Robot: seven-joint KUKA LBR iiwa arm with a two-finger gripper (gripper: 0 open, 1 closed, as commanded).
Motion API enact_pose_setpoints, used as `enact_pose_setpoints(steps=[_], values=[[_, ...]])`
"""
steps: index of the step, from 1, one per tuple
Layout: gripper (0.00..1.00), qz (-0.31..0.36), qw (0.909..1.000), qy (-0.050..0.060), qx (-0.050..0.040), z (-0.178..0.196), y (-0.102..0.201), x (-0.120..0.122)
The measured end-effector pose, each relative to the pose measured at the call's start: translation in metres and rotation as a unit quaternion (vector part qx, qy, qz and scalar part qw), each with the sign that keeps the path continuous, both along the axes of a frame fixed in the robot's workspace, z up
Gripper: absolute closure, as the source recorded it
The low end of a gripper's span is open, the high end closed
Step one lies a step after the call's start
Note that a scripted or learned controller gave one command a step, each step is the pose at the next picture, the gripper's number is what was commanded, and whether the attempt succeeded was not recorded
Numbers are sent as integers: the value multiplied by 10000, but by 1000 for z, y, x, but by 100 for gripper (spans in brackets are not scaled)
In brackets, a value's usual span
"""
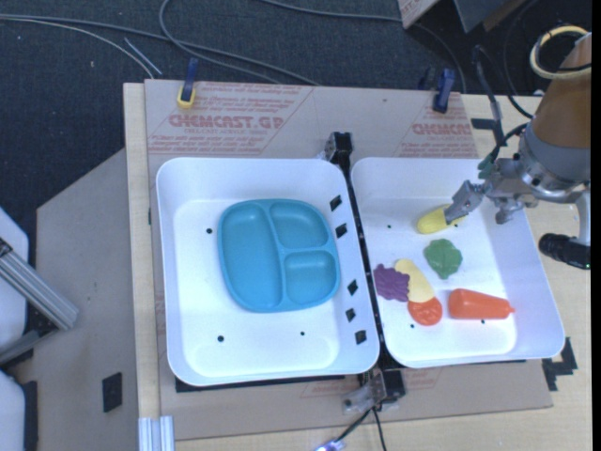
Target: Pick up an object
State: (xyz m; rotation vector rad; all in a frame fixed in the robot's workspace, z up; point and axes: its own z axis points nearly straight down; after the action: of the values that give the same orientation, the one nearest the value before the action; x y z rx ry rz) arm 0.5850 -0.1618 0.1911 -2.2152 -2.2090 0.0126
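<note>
Gripper [467, 201] sits low in the right bin [526, 280], at about 1 o'clock of the toy cluster. One finger tip touches the yellow piece [432, 221]; cannot tell whether the fingers are apart or closed, and nothing shows between them. Green piece [442, 257] lies just at 5 o'clock of the yellow. Orange carrot [479, 304], purple piece [391, 282] and red piece [424, 312] lie nearer the bin's front. Blue tray [278, 254] is in the left bin [188, 252].

Judgement: straddle the yellow squarely before closing, keep off the green, lift straight.
</note>
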Motion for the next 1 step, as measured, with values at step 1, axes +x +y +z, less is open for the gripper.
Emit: enact_pose_setpoints(steps=[1], values=[[0, 16, 10000, -72, -13, 8, 0, 3]])
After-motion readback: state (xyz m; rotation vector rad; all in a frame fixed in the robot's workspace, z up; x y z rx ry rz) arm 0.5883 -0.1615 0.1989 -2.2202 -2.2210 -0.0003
